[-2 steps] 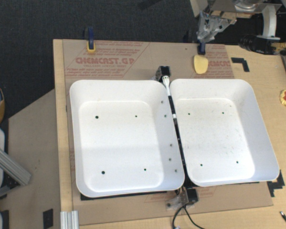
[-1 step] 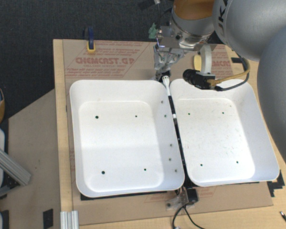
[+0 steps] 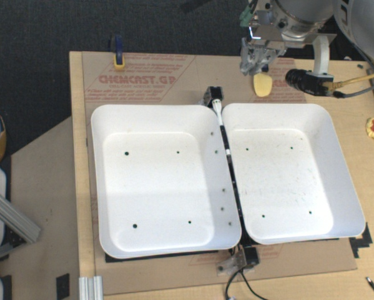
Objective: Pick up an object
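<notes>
My gripper (image 3: 259,71) hangs high over the back edge of the right bin (image 3: 336,167), fingers pointing down and close together. A small pale yellow object (image 3: 262,85) hangs right under the fingertips, its top pinched between them. It is lifted off both bins and seen against the cardboard behind them. The left bin (image 3: 102,167) lies well to the left of the gripper.
A black cable strip (image 3: 225,155) runs along the seam between the bins. A blue and yellow clamp (image 3: 118,50) sits at the back left of the cardboard. A black fitting with a yellow cable (image 3: 311,82) lies just right of the gripper.
</notes>
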Robot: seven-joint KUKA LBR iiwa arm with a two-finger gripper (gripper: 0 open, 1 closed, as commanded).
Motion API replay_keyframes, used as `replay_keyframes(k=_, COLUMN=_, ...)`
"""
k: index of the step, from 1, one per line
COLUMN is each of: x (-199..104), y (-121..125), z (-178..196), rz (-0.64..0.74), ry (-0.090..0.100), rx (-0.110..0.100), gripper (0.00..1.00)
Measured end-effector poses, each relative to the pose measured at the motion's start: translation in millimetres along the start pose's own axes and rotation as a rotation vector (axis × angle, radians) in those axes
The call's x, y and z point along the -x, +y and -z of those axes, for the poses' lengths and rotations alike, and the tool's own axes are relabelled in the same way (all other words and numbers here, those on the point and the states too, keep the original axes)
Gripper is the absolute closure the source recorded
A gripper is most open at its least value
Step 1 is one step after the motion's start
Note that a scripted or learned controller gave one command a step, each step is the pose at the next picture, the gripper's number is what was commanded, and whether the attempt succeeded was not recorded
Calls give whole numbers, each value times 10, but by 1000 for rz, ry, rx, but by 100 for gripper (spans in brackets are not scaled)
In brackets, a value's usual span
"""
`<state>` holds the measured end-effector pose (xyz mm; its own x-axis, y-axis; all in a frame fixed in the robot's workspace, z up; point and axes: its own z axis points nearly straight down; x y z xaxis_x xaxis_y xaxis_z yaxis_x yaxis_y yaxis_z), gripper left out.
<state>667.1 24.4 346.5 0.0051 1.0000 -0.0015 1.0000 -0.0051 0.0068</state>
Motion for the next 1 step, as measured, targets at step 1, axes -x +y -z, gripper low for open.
replay_keyframes(k=1, x=829, y=-110, z=639, rz=-3, ry=-3, rx=3, gripper=100)
